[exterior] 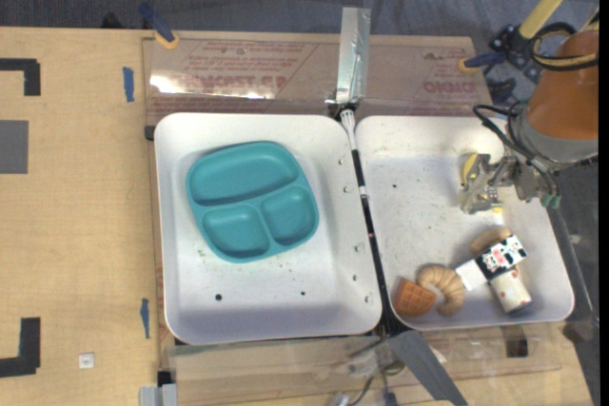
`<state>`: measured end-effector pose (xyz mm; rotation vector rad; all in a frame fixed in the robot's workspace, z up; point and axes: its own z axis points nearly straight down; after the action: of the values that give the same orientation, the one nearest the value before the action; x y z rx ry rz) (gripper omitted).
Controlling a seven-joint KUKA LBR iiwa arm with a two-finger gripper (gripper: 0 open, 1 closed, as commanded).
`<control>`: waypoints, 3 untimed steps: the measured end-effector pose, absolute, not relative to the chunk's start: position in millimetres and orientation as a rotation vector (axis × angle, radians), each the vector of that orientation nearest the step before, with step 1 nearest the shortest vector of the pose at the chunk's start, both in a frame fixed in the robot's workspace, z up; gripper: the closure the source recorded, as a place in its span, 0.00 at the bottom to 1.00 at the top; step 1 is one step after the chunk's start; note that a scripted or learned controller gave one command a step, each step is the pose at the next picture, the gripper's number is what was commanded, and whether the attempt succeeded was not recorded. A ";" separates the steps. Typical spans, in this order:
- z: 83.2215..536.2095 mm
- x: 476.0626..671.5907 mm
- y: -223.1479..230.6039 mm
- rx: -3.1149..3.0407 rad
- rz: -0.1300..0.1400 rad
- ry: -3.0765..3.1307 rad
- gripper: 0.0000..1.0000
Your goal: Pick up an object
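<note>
My gripper [479, 185] hangs over the upper right part of the right bin [409, 204], below the grey arm with its orange band [566, 105]. A small yellowish bit [469, 167] shows at the gripper's upper left; I cannot tell what it is. Along the bin's front lie a cow-patterned white bottle [501, 269], a tan bread roll [443, 285], an orange waffle-like piece [413, 299] and a brown piece [490, 241] just below the gripper. The gripper is apart from all of them.
A teal divided plate [252, 200] lies in the left bin [176, 299]. A metal strip [353, 62] stands behind the ridge where the bins meet. Cables hang by the arm at the right bin's far corner.
</note>
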<state>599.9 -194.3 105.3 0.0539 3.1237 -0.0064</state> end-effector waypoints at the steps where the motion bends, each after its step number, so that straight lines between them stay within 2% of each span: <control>1: 143.5 603.4 -163.6 0.988 0.002 2.972 1.00; 2: 282.8 603.9 -117.4 0.745 0.004 3.030 1.00; 3: 282.1 565.9 -147.9 0.140 -0.001 3.133 1.00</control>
<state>565.9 -147.9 282.1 0.1405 3.1333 -0.0009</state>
